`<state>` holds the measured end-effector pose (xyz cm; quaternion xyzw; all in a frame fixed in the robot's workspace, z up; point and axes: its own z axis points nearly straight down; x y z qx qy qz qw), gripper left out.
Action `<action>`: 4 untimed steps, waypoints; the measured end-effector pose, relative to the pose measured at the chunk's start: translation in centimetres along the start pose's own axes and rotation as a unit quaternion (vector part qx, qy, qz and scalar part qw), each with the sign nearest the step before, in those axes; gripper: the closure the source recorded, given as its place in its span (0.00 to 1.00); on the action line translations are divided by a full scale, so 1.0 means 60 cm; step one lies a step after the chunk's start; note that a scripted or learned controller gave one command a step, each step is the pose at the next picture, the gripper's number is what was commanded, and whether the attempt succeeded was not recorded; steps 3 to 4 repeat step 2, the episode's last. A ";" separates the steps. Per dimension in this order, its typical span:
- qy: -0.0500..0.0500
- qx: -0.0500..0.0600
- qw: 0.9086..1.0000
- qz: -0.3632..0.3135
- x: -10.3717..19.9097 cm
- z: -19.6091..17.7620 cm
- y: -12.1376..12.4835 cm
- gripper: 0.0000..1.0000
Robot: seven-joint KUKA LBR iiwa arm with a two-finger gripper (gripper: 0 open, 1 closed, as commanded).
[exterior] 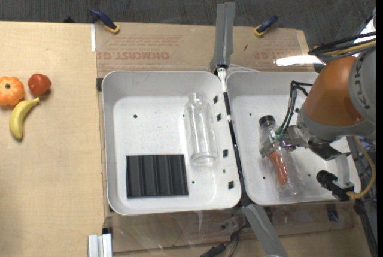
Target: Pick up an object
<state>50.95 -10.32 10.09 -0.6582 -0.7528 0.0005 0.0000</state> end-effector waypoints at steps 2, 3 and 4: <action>0.000 0.000 0.999 -0.037 0.017 -0.223 0.132 1.00; 0.000 0.000 0.999 -0.037 0.017 -0.223 0.132 1.00; 0.000 0.000 0.999 -0.037 0.017 -0.223 0.132 1.00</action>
